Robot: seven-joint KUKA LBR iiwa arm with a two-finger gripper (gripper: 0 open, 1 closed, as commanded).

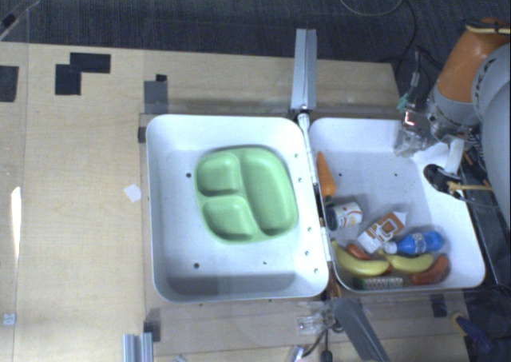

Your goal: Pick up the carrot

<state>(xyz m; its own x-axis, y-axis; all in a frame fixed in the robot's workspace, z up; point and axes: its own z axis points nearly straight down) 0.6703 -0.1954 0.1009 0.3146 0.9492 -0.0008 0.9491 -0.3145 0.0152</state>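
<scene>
Nearest, yellow plastic bananas (383,263) crowd the right white bin's (375,149) front; behind them the slim orange carrot (324,176) lies untouched against its left wall. Farthest, the gripper (415,138) hangs over the back-right corner, its opening impossible to tell; picking not begun

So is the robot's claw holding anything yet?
No, nothing. The gripper sits at the right bin's far corner, and the carrot lies untouched along the bin's left wall.

Matt green plastic tray (243,192), smooth white bins (172,216), seemingly wooden bench (72,192).
</scene>
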